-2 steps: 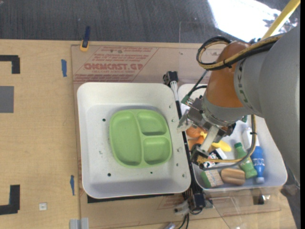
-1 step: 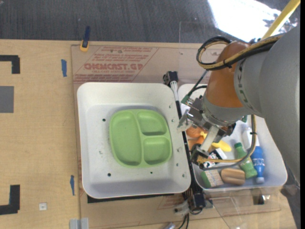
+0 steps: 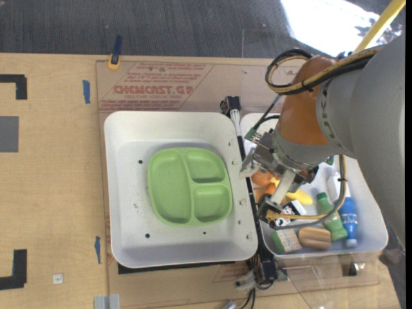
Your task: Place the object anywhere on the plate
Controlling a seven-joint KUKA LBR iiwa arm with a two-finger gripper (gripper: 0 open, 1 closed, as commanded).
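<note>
The tool [image 3: 273,185] hangs low over the right bin [image 3: 376,227], at that bin's near-left side, and the wrist hides its tips, so I cannot tell whether it is apart, together, or clamped on anything. Just below and around it lies a heap of small things: an orange piece [image 3: 262,179], a yellow piece [image 3: 297,198], a green bottle [image 3: 329,216], a blue bottle [image 3: 349,219] and a tan bun-like item [image 3: 315,237]. Which of these is the task's object cannot be judged.

The green plate [image 3: 190,185], divided into three wells, sits in the left bin [image 3: 122,172], well to the tool's left with the two bin walls between.

To do this step well, the tool should single out one item, close squarely, lift clear of both walls, then carry left to the plate.

Beyond the left bin, red print on the cardboard [image 3: 154,85] reads roughly "CHEMCAST GP"; the smaller lines are illegible.
</note>
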